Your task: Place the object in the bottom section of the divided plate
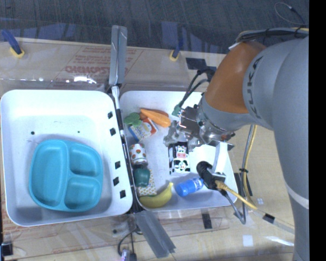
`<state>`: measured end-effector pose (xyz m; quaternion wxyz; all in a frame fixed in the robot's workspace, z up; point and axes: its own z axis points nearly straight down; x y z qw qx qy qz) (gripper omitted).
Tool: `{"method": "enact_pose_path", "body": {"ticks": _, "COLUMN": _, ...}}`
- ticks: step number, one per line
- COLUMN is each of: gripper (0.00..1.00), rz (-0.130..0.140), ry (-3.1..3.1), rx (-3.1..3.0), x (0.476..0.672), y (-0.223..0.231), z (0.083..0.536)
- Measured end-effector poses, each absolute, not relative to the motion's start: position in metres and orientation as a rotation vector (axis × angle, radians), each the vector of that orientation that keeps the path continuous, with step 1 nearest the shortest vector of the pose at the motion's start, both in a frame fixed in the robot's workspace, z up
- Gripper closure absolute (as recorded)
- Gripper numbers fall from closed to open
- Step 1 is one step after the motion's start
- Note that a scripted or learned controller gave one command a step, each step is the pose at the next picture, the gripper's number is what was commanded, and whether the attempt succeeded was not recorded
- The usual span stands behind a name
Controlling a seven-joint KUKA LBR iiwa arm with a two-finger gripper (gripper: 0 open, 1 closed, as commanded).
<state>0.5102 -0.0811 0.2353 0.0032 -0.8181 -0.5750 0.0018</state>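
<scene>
Gripper (180,140) hangs above cow carton (180,160), banana (157,196) nearby.

The divided plate (67,174) lies in the left bin (13,145). The right bin (152,98) holds the clutter: a carrot (155,116) at the back, a can (138,154) by the dividing wall, a banana (158,196) and a bottle (189,187) in front (side by side), with a carton (180,159) under the gripper (180,139).
</scene>
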Motion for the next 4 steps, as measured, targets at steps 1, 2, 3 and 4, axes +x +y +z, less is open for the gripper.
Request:
{"method": "enact_pose_path", "body": {"ticks": 1, "gripper": 1.0, "rz": 0.007, "ry": -1.897, "rx": -2.496, "x": 0.528, "y": 0.007, "z": 0.216}}
{"method": "enact_pose_path", "body": {"ticks": 2, "gripper": 1.0, "rz": 0.006, "ry": -1.927, "rx": -2.477, "x": 0.535, "y": 0.063, "z": 0.227}}
{"method": "enact_pose_path", "body": {"ticks": 3, "gripper": 1.0, "rz": 0.008, "ry": -1.925, "rx": -2.477, "x": 0.496, "y": 0.127, "z": 0.245}}
{"method": "enact_pose_path", "body": {"ticks": 4, "gripper": 1.0, "rz": 0.009, "ry": -1.894, "rx": -2.504, "x": 0.521, "y": 0.185, "z": 0.229}}
